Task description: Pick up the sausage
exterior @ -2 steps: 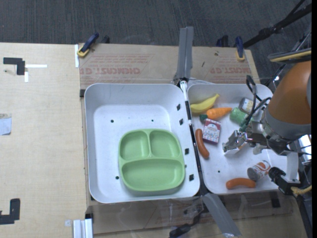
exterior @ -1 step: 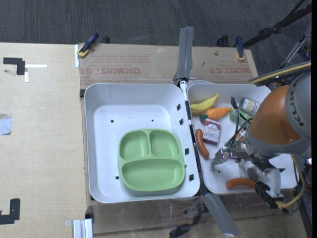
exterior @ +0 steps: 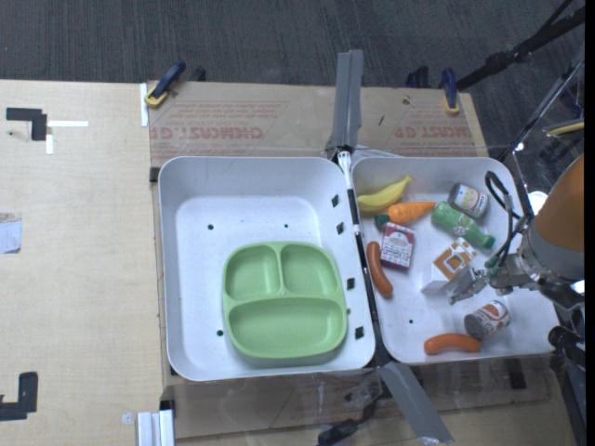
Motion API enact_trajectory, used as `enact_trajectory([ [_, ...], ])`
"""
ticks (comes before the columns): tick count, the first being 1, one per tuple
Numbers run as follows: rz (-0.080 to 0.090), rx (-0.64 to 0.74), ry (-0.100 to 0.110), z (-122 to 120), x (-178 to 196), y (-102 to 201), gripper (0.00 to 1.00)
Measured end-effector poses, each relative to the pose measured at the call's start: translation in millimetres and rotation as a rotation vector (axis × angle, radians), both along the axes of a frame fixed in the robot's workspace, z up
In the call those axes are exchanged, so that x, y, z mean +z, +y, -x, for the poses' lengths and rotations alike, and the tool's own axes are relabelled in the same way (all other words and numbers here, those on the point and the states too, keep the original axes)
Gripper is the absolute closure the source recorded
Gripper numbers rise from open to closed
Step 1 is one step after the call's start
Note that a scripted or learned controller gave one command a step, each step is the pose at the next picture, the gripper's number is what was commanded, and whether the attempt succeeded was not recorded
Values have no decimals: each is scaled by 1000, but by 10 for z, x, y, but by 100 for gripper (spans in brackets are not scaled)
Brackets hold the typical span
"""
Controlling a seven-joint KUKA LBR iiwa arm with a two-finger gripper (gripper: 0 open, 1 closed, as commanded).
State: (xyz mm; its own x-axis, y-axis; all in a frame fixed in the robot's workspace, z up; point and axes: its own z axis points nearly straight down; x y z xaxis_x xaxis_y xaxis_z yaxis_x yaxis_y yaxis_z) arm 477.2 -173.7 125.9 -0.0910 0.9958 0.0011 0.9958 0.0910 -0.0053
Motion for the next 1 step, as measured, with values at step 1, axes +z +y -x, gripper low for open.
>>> enact_trajectory([
  [1,1,-50,0,-530,-379,656,0],
])
